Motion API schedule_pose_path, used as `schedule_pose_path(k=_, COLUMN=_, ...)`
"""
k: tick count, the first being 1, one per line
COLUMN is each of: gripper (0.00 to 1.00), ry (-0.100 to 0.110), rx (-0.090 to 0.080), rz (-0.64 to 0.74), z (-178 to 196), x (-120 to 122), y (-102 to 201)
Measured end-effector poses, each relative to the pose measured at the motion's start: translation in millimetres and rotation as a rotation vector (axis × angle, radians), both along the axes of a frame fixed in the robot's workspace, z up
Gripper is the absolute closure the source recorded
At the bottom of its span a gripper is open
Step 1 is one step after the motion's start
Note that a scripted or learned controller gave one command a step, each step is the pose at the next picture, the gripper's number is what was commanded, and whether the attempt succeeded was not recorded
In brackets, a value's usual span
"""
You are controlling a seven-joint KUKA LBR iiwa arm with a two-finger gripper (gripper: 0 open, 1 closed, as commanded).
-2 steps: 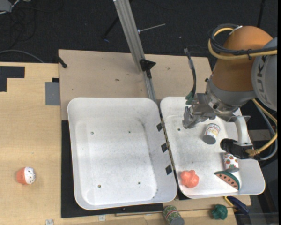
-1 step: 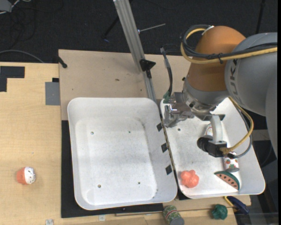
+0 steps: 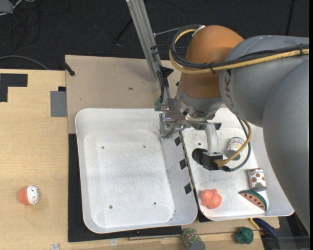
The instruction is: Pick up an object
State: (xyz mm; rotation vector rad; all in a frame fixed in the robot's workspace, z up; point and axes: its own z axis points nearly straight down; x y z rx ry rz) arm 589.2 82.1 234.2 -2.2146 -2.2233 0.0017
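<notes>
The gripper (image 3: 168, 123) hangs low over the far end of the seam where the 2 white bins meet, between the left bin (image 3: 125, 176) and the right bin (image 3: 232, 186). The grey wrist and orange band above it hide its tips, so I cannot tell whether it is released, clenched or grasping anything. All 4 things in the bins lie in the right bin, on the view's right of the gripper and nearer the camera than it. The jar (image 3: 236, 145) is the closest, to the right and a little nearer the camera, though not touching the gripper. The can (image 3: 256, 179), white with red spots, sits further right and nearer the camera, beyond the jar. The red toy (image 3: 211, 198) lies near the bin's front edge, well apart from the gripper, close to the seam side. The melon slice (image 3: 253, 200) lies right of the red toy, just in front of the can. Outside the bins, a dark tin (image 3: 191, 238) and a green toy (image 3: 244, 235) rest at the front of the table (image 3: 21, 139), past the right bin's near rim. An orange and white ball (image 3: 28, 195) sits on the table far to the gripper's left, beyond the left bin. A metal rail (image 3: 146, 40) rises at a slant just behind the gripper.
</notes>
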Motion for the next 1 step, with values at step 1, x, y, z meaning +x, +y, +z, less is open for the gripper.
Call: schedule_pose_path(k=1, gripper=0.00, ry=0.000, rx=-0.003, rz=0.000, z=0.8, x=-0.4, y=-2.0)
